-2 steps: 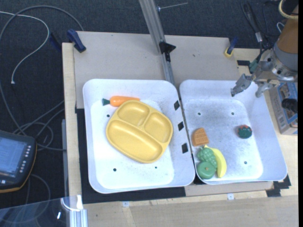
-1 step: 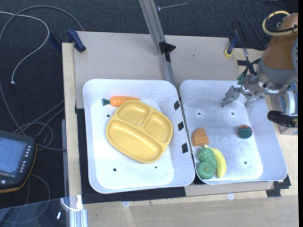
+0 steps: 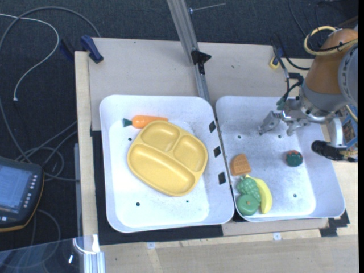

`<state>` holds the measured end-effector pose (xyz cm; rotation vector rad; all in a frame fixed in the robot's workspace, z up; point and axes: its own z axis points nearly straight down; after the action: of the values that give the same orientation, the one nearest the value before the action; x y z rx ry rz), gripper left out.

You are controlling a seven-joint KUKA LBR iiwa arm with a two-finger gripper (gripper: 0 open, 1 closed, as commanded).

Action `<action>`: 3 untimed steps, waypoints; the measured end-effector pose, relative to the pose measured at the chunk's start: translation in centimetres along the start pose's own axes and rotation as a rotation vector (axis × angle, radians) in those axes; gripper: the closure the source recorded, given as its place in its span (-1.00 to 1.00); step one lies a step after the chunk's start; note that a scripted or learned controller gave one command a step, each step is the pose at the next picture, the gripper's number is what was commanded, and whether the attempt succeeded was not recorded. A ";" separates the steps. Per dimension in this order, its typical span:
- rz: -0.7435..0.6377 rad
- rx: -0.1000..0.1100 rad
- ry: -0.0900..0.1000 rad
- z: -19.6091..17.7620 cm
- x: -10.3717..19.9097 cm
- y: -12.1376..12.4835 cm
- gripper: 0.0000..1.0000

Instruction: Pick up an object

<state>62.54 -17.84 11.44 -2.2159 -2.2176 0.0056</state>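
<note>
From above the bench, the gripper (image 3: 280, 124) hangs over the right bin (image 3: 318, 206) near its twelve o'clock edge, fingers spread apart with nothing between them. A small green and red toy (image 3: 294, 158) lies at its five o'clock, apart from it. At the bin's seven o'clock corner an orange block (image 3: 240, 165), green grapes (image 3: 248, 195) and a banana (image 3: 263, 195) huddle together. The left bin (image 3: 116, 209) bears a yellow divided plate (image 3: 167, 157), with a carrot (image 3: 147, 120) touching its eleven o'clock rim.

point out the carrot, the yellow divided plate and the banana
carrot (image 3: 149, 120), camera view, middle of its orange body
yellow divided plate (image 3: 166, 157), camera view, central ridge
banana (image 3: 264, 195), camera view, middle of its curve
</note>
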 end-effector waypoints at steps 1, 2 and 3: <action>0.000 -0.008 -0.001 -1.5 0.0 0.2 1.00; -0.002 -0.015 -0.003 -7.1 1.1 0.4 1.00; -0.001 -0.017 -0.005 -13.6 1.2 0.5 1.00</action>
<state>63.12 -16.64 25.08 -2.2253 -2.2300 -0.0081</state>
